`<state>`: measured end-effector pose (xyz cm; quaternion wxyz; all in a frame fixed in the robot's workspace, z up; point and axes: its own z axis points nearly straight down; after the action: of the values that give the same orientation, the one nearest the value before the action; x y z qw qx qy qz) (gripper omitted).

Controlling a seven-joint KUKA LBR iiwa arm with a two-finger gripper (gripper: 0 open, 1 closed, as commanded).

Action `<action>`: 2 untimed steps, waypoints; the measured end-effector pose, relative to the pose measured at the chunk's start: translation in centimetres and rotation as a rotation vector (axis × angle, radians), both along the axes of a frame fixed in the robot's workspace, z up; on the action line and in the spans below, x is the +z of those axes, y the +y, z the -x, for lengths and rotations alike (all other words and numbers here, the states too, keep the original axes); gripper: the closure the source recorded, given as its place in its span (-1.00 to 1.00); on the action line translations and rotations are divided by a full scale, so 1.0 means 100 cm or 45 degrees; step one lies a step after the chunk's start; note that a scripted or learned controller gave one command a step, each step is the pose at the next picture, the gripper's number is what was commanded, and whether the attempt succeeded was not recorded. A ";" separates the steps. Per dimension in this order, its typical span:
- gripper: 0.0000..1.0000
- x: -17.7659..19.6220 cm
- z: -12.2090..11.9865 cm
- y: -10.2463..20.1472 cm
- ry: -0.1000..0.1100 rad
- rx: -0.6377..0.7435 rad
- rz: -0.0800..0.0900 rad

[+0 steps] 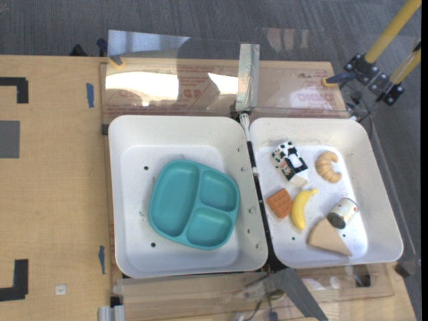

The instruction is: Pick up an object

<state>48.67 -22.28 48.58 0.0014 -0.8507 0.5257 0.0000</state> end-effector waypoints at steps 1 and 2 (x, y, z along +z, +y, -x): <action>1.00 0.000 0.006 0.020 -0.001 0.591 0.001; 1.00 0.000 -0.056 0.001 -0.005 -0.363 -0.002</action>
<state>54.31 -22.20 48.53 0.0029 -0.7674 0.6411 -0.0015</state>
